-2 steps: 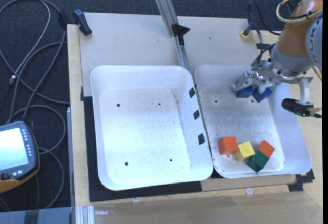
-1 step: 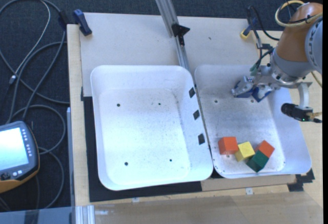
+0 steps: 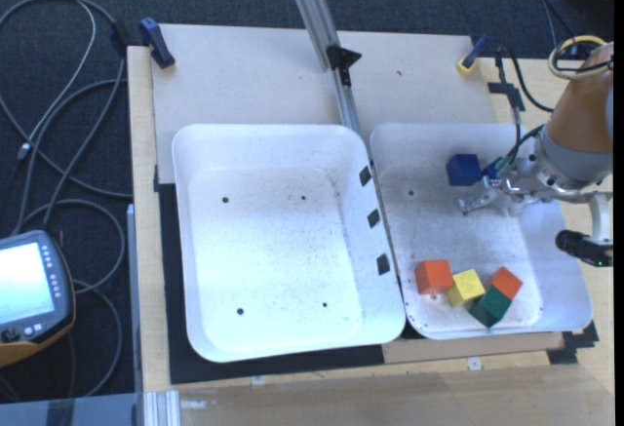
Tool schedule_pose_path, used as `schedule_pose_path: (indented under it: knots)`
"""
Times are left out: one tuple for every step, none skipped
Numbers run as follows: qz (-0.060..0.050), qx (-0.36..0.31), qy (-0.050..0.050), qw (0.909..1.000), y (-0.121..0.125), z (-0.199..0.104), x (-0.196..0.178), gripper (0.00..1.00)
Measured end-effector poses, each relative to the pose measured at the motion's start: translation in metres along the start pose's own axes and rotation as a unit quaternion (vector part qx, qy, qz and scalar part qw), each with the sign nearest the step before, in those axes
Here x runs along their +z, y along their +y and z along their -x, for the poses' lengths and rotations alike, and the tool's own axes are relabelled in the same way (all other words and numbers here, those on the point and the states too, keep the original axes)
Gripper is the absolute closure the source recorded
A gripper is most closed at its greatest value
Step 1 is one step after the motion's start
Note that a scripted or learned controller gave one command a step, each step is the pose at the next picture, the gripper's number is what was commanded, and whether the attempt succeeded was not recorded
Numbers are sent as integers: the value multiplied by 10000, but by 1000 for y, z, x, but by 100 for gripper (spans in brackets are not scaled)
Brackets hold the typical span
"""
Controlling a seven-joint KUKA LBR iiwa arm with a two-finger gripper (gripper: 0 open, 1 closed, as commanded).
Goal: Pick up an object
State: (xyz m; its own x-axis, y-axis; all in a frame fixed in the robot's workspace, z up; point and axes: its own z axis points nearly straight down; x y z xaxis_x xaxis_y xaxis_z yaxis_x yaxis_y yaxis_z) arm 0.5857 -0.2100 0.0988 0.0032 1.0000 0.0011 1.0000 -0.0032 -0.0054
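Beige bench (image 3: 244,73), two white bins (image 3: 195,146), dark carpet (image 3: 78,102)

A blue block (image 3: 463,169) sits apart near the right bin's (image 3: 429,156) far side, while orange (image 3: 434,276), yellow (image 3: 467,286), green (image 3: 490,305) and red-orange (image 3: 506,282) blocks cluster along its near edge.
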Motion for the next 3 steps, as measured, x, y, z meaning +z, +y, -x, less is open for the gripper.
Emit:
schedule_pose_path:
  knots:
    - [23, -17, 0, 10000, 2, -2, -1, 0]
    - [-76, -24, 3, 10000, 59, -40, 1, 0]
    - [-38, 3, 8, 10000, 53, -5, 1, 0]
